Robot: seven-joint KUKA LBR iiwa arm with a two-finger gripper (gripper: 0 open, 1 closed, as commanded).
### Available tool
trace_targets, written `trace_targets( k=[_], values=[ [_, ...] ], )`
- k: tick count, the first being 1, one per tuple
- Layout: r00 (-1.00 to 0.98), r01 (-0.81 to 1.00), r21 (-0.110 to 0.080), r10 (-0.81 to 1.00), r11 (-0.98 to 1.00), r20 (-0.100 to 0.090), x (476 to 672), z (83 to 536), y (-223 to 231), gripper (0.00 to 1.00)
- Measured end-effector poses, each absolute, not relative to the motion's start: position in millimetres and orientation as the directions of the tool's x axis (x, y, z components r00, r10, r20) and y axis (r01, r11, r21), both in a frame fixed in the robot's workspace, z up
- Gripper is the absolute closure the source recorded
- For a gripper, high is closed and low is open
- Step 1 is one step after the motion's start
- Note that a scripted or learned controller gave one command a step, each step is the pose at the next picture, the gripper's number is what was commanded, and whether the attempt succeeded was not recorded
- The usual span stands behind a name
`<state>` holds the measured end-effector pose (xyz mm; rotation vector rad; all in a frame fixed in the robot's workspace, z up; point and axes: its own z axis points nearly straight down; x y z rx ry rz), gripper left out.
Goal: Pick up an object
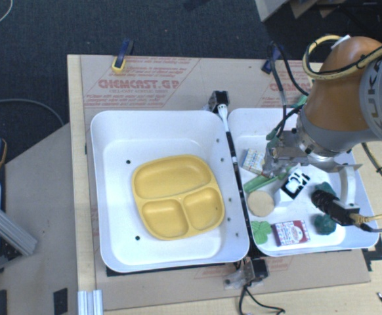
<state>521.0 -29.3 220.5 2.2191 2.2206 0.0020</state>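
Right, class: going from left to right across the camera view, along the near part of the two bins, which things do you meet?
Yellow divided tray → round tan disc → small red packet → dark green lump.

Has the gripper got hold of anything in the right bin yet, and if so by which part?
Cannot tell. The gripper is down among the clutter in the right bin, above the green stick, but the arm's wrist blocks any contact from view.

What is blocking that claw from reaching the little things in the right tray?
Nothing visible. The gripper hangs low in the right bin, right among the objects, with the round tan disc and green stick just beside it.
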Motion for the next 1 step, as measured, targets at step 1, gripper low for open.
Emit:
trace_targets(
  k=[1],
  values=[
    [-0.001, 1.000, -0.001, 1.000, 0.001, 0.001, 505.9, 232.8, -22.1, 1.00]
  ],
)
